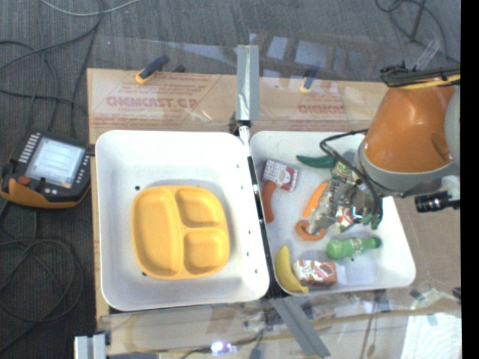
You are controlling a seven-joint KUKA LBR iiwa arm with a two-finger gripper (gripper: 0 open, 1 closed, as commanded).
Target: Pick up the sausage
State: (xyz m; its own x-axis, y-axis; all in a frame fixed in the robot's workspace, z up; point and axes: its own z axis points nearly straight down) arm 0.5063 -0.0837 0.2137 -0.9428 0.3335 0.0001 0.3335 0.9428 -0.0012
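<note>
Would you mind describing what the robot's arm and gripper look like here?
The arm has a bulky rounded orange segment over a grey ring. A black cable loops from its left side. The gripper is a slim assembly of metallic grey parts, with fine details too small to tell.

Robot lab: teach pendant (46, 169), floor cables (45, 58), bins (112, 223).

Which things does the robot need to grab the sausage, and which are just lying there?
Needed:
sausage
tool

Just lying there:
banana
carrot
green bottle
green pepper
packet
yellow tray
</note>
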